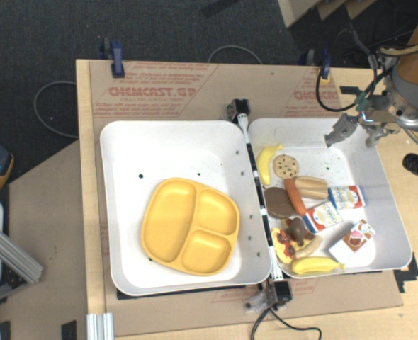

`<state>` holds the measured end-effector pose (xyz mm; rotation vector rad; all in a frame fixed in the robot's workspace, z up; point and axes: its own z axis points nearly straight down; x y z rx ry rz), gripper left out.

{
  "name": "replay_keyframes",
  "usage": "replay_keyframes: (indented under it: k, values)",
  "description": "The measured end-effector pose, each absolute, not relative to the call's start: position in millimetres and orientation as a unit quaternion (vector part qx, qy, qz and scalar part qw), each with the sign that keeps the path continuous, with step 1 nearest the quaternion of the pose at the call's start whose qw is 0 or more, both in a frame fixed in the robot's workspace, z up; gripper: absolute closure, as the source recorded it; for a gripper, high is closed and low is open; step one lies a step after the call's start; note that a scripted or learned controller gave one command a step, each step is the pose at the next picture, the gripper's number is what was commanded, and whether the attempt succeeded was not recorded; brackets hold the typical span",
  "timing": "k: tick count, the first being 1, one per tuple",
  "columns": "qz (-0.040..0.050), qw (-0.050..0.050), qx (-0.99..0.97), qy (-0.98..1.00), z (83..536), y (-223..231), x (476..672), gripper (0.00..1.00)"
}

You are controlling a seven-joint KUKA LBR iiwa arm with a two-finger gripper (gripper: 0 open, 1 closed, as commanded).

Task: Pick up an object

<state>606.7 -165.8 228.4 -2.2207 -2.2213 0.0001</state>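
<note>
a yellow divided plate (190, 225) lies in the left bin (124, 161). the right bin (379, 183) holds bananas (267, 163), a cookie (285, 166) and cartons (334, 207). the gripper (354, 134), jaws spread, hangs over its far right corner.

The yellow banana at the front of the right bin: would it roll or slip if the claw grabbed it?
The banana looks smooth and glossy, so it may slip. Its curve probably stops rolling, though it could pivot. It touches other toy food, which may shift.

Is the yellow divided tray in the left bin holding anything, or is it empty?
Empty. The yellow tray lies flat in the left bin, and all three of its compartments show only bare yellow plastic; the food items are in the right bin.
</note>
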Motion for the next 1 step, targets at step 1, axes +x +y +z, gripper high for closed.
replay_keyframes:
  k: [1]
  values:
    - [0.0004, 0.004, -0.708, -0.706, 95.2, -161.3, 588.7, 0.0]
